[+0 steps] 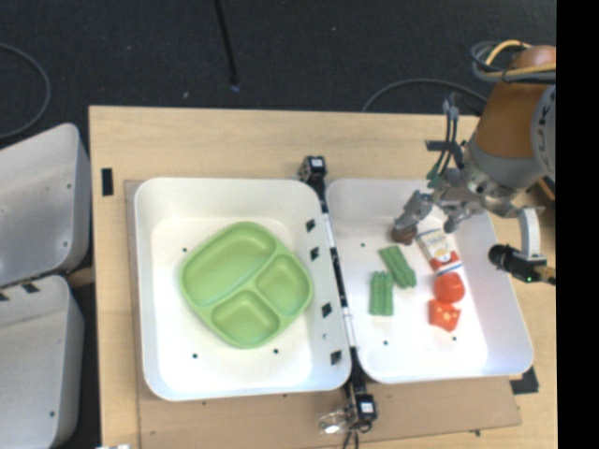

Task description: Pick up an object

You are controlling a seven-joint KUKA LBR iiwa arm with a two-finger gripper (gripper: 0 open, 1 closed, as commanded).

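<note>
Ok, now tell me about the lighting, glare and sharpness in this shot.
Camera view: even, soft light with faint shadows; both white bins look bright, nearly washed out, with no harsh glare; the green divided plate and green pieces are a little soft; the tool is blurrier; the floor behind is dark.

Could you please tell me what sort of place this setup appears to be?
Probably a robotics lab bench: two shallow white plastic bins on a wooden board, a grey robot arm's gripper over toy food, cables on dark carpet.

Smooth matt green plastic divided plate [246, 284], glossy white plastic bins [159, 363], pale matt wood bench top [234, 138], dull grey metal gripper [432, 215], smooth red plastic toy pieces [447, 299].
</note>
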